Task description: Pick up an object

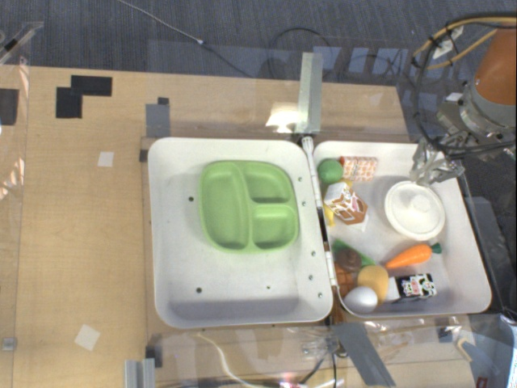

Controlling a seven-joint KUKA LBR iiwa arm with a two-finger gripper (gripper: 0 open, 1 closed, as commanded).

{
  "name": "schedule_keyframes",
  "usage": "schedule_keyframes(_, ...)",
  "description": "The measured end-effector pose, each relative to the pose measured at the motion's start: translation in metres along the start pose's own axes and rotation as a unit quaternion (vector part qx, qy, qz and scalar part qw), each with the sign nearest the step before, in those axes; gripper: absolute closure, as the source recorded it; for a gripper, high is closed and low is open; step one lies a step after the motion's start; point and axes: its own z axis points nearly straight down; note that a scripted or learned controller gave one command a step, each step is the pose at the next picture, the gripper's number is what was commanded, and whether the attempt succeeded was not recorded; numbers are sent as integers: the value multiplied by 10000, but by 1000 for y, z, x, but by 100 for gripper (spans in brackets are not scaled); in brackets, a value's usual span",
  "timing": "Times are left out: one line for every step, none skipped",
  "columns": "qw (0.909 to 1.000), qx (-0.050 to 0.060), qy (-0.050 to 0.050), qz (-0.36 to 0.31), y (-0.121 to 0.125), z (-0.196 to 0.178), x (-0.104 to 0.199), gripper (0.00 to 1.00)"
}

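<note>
The right bin (477, 285) holds several small items: a white round bowl (414, 209), an orange carrot (409, 256), a green ball (329, 170), two printed snack packets (347, 207), a yellow fruit (372, 279), a white egg (361, 299) and a small black-and-white carton (414, 286). My gripper (432, 170) hangs over the bin's far right corner, just beyond the bowl's upper rim. Its metal fingers are spread apart and open, with nothing between them.
The left bin (178, 281) holds a green divided plate (246, 207). A metal divider post (308, 95) stands behind the seam between the two bins. Cables (440, 47) loop at the arm's base at the upper right. Wooden bench surface lies to the left.
</note>
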Motion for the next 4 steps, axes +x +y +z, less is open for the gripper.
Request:
schedule_keyframes(9932,-71,52,-1158,50,73,116,100)
schedule_keyframes(9697,-30,24,-2444,48,-23,112,100)
schedule_keyframes(8982,-49,12,-4395,37,-90,99,100)
schedule_keyframes(8972,-110,9,-4415,91,-1,90,100)
